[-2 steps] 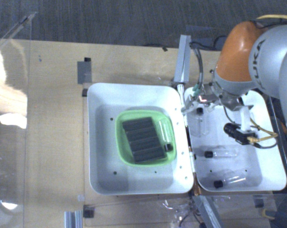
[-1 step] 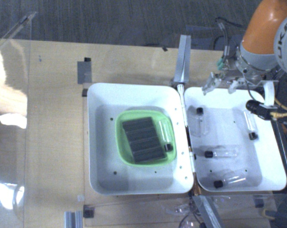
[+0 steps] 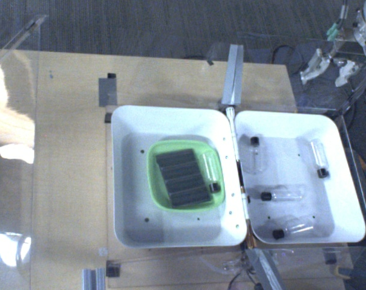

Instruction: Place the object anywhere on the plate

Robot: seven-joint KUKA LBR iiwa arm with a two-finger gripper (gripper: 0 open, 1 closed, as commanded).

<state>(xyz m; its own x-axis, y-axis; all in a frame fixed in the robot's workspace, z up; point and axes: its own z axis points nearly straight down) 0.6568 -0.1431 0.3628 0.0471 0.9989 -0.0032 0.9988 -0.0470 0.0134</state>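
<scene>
The gripper point(image 3: 332, 65), at two o'clock, stands open and holds nothing. Each vial point(image 3: 319, 154) looks light, slippery, fragile; better grasp mid-body, then carry to plate point(image 3: 155, 195).

The robot's gripper point(image 3: 332, 65) appears at the upper right corner of the camera view, a pale assembly of white, angular finger pieces set against dark surroundings. A small green part sits on the light grey metal body just above the fingers. Thin dark cables curve past the wrist section, whose rounded silver-grey housing is cut off by the frame's edge.
</scene>
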